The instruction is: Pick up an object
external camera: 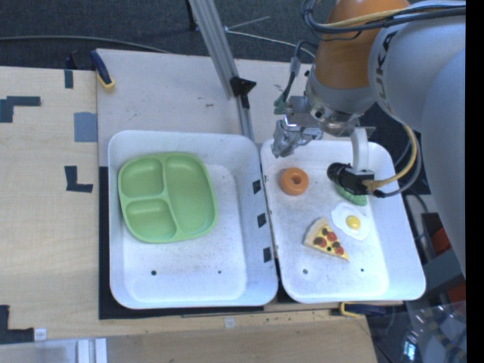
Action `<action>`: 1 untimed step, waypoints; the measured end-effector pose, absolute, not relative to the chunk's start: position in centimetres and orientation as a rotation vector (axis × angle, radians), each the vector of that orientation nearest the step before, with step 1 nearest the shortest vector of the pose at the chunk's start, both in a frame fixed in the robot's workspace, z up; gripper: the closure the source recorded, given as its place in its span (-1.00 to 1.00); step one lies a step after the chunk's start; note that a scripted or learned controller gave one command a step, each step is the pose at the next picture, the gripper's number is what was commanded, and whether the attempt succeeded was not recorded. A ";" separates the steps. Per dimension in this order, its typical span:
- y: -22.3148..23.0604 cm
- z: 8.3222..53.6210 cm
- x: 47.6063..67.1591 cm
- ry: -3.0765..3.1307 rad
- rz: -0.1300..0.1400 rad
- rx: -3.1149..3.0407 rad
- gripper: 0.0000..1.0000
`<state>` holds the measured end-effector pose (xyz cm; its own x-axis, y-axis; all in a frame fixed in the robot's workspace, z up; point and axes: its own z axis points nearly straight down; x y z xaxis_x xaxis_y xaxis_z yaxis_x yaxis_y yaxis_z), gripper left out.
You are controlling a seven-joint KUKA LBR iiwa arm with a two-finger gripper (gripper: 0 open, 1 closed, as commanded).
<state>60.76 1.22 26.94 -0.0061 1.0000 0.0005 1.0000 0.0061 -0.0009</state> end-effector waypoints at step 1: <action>5.8 26.1 62.6 -2.227 0.001 -2.215 1.00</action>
